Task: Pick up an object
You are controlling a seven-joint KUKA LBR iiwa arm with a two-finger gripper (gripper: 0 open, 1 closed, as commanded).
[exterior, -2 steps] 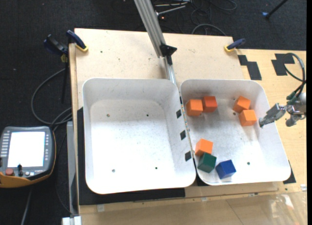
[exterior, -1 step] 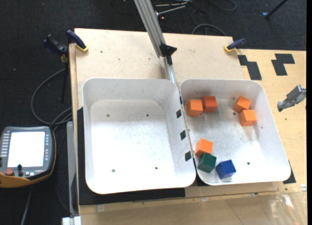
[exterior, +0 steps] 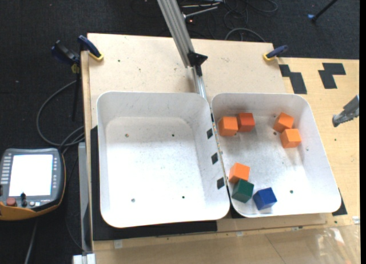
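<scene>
Where smooth white bin (exterior: 320,160) curves, matte cubes (exterior: 237,124)

Right bin (exterior: 320,160) holds five orange cubes (exterior: 229,125), one green cube (exterior: 242,190), one blue cube (exterior: 265,198).

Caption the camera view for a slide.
Seven blocks in the right bin; hand off its right edge.
</scene>
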